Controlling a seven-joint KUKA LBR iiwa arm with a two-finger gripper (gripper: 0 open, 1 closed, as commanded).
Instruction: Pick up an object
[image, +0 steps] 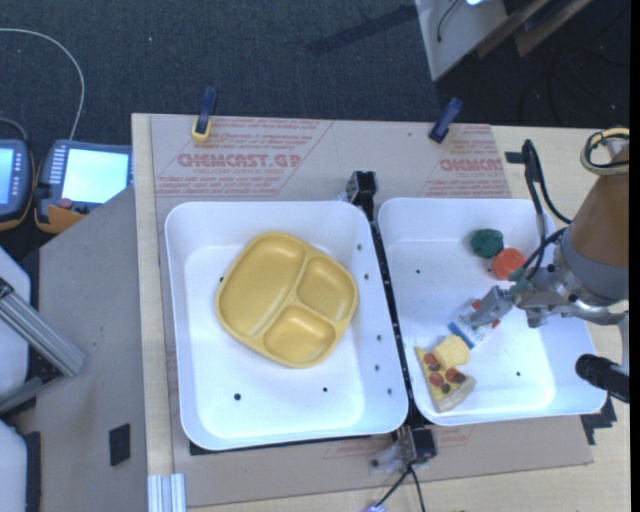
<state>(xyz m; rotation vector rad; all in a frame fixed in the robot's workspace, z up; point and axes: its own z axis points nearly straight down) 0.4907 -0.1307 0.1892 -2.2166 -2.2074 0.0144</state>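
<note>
Bench (300, 150): flat board with red printed lettering along its far edge, bearing both bins; a yellow clamp (203, 118) and a blue clamp (445, 120) grip that far edge.
Left bin (200, 380): shallow, white, rounded corners; it touches the right bin along a black seam down the middle.
Right bin (420, 240): shallow, white, same build; it holds the small items and the working end of the arm.
Arm (605, 235): grey body with an orange band, entering from the right edge, over the right bin's right side; dark cables run along it.
Plate (288, 298): yellow, three compartments, roughly square with rounded corners, turned at an angle; it lies flat in the middle of the left bin.
Gripper (480, 315): grey metal with a blue part near the tip, low over the middle of the right bin, pointing left and toward the near side. Whether its fingers are apart or together cannot be told at this size. Nothing can be made out between them.
Pizza slice (447, 380): toy wedge with a yellow crust and red dots, at the near left corner of the right bin, just below the gripper tip; whether the two touch cannot be told.
Green item (487, 241): small rounded lump, far part of the right bin.
Orange item (507, 262): small rounded lump, just beside the green item on its near side, close to the arm's cables.
</note>
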